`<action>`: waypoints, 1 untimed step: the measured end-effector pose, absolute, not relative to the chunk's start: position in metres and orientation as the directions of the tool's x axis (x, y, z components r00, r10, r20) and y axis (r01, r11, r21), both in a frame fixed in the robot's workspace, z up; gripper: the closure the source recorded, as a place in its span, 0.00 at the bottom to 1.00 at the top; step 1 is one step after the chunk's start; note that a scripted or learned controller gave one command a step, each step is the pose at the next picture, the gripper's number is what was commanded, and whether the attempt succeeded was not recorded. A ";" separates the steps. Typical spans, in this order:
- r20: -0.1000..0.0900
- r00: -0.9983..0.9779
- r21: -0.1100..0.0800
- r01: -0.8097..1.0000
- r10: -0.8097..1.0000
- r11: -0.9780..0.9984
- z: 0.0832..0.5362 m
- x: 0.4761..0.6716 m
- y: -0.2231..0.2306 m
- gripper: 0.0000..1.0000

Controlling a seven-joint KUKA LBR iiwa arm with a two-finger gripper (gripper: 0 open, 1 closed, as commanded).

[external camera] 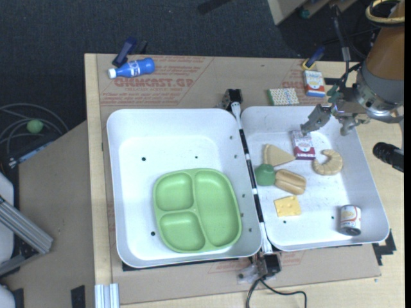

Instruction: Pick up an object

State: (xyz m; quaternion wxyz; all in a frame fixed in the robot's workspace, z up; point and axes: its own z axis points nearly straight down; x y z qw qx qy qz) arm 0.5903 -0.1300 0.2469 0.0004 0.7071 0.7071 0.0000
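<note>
Over the right bin (369, 191), the gripper (329, 122) hangs with its jaws spread wide, nothing between them. Just below its left finger lies a red-and-white packet (303, 145). Near that sit a croissant (329, 162), a tan wedge (276, 154), a green ball (264, 174), a bun (290, 181), cheese (287, 206) and a can (350, 219). A green tray (196, 209) fills the left bin (128, 140).

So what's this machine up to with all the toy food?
A robot arm reaches in from the right, its gripper hovering over the right bin, just above a small red-and-white packet. It holds nothing yet. A croissant, cheese and a can lie nearby. The left bin holds a green divided plate.
</note>
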 end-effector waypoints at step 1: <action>0.001 0.001 -0.003 1.000 1.000 -0.001 0.158 0.528 -0.121 0.00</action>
